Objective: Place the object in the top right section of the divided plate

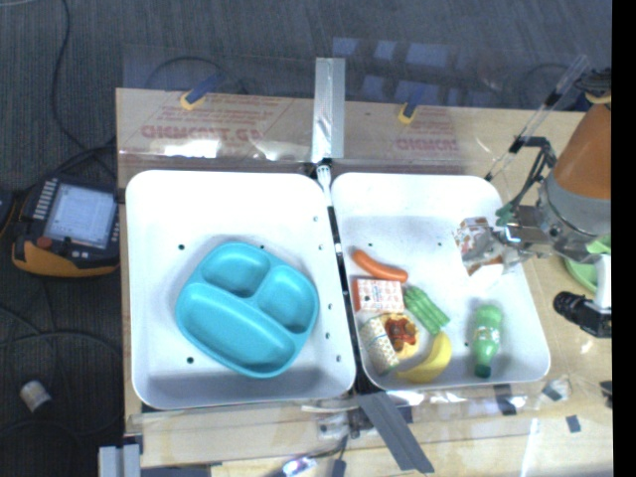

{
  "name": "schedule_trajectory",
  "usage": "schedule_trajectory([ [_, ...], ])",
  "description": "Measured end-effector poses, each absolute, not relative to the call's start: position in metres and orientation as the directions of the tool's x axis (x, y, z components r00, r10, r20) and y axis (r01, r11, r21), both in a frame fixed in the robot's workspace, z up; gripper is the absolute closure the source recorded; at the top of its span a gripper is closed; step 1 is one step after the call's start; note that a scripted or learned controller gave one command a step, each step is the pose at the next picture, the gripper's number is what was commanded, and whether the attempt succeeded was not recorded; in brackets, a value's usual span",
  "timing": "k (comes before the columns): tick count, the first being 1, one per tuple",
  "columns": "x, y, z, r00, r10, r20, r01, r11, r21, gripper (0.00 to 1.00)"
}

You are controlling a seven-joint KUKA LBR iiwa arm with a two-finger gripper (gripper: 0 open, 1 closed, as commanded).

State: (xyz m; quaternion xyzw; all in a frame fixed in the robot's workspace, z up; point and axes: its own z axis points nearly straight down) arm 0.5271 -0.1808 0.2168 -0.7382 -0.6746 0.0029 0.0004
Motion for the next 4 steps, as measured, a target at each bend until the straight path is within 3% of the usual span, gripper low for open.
schedule_trajectory([
  [1,0.483,-0.212,0.148,0.026,1.000,0.001,1.000,-0.026,-0.005,1.00],
  [2,0.484,-0.216,0.267,-0.234,0.972,0.001,0.972,0.234,-0.001,1.00],
  [3,0.575,-0.223,0.434,-0.324,0.946,-0.002,0.946,0.324,0.000,1.00],
  [4,0.486,-0.223,0.298,-0.111,0.994,0.001,0.994,0.111,-0.004,1.00],
])
